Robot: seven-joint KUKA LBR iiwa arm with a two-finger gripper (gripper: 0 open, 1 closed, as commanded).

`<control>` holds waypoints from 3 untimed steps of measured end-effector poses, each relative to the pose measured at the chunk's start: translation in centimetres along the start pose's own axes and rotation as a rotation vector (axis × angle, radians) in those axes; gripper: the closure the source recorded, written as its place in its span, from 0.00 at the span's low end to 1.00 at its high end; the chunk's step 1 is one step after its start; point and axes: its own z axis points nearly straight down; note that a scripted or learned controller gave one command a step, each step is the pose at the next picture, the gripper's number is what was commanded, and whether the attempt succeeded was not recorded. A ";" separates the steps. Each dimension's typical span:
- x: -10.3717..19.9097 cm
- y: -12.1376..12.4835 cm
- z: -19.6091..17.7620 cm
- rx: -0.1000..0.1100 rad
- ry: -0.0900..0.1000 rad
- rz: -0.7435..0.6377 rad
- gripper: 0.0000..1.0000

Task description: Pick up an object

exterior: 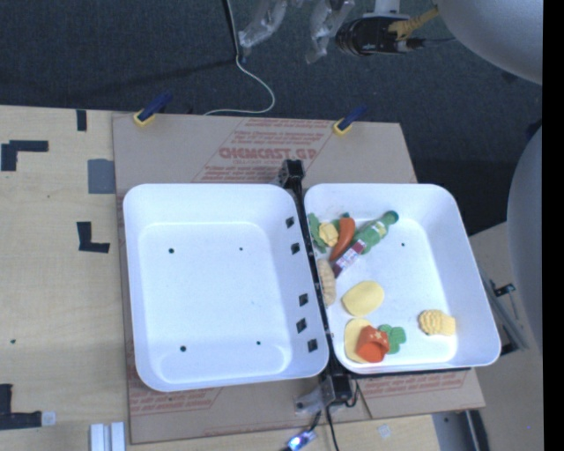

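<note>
The right bin (458,255) holds several toy foods. A green bottle (368,238) with a red label lies tilted near the bin's far left, beside an orange carrot (343,236) and a small yellow piece (328,233). A pale corn cob (328,284) lies along the left wall. A yellow lump (362,298) sits mid-bin. A red pepper (372,345) rests on a yellow piece at the front, and a yellow cluster (436,323) lies at the front right. My gripper (287,26) hangs high at the top edge, beyond both bins, open with nothing between its fingers.
The left bin (141,264) stands beside the right one, joined by a black clip strip (301,282). Both rest on a cardboard sheet (256,150) held by blue and yellow clamps. A white cable (256,84) hangs from the gripper towards the cardboard.
</note>
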 end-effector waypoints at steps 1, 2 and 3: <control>-9.1 0.0 0.5 0.001 -0.001 0.003 1.00; -25.2 -0.5 0.1 0.001 -0.004 0.009 1.00; -18.6 -3.7 17.3 0.016 0.005 -0.009 1.00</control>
